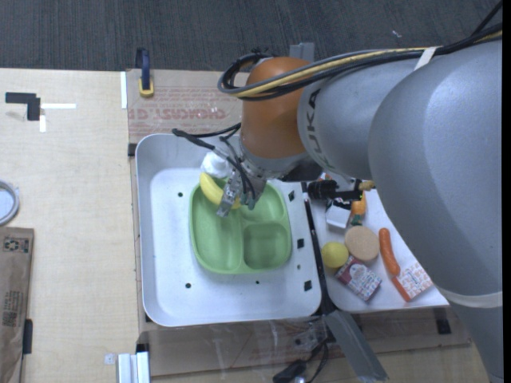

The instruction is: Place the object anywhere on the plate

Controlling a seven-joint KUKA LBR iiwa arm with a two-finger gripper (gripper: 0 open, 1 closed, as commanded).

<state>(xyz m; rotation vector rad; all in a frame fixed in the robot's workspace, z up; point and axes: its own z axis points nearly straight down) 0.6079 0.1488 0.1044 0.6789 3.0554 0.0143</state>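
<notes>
so my gripper hangs over the plate's top-left corner, fingers pinching one end of the banana, whose long axis slants up-left toward the rim, already over the plate

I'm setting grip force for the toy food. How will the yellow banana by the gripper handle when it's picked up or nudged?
The banana looks like smooth moulded plastic, so probably stiff, light and a bit slippery. Its curved shape may rock or pivot if pushed. It lies at the green plate's raised rim, beside the gripper, so it could slide off.
</notes>
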